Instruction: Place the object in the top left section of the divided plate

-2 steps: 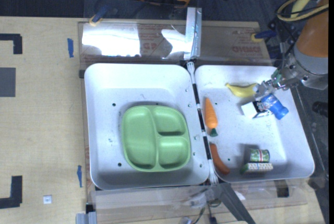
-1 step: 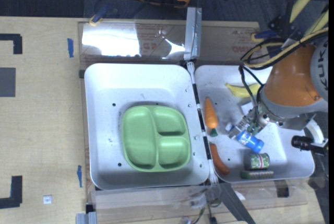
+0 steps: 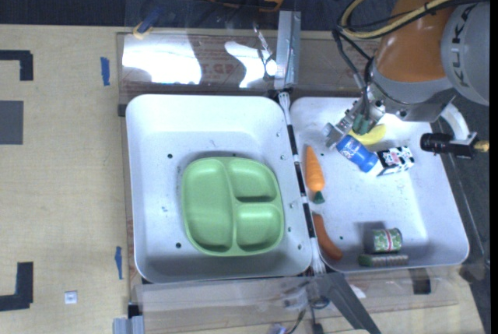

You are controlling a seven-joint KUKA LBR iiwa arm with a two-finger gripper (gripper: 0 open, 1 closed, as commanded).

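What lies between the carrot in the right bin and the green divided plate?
In the camera view, only white bin floor and the two bins' meeting rims separate the carrot from the green divided plate; no other object sits on that stretch.

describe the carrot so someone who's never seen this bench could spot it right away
Look at the right white bin, then at its left wall, next to the seam shared with the bin holding the green divided plate. The carrot lies there lengthwise along that wall. It is bright orange and tapered with a small green stub at its lower end, unlike the darker, reddish piece further down the same wall.
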